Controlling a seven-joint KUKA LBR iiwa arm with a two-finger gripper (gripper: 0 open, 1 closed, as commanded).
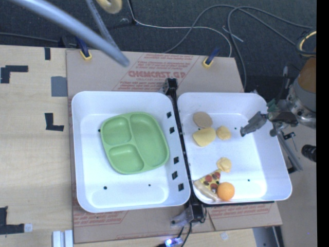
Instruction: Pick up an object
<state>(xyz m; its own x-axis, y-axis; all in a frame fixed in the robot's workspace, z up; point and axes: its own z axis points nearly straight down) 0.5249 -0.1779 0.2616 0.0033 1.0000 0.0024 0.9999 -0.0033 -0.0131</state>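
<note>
Below, smooth round orange [225,191] beside flat pizza wedge [207,184].

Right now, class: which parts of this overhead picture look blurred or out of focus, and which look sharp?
In the camera view, the grey bar across the top left is smeared and soft; the green plate and the orange ball in the bins are fairly sharp; the gripper at the right is slightly soft; lighting is even, with faint shadows.
</note>
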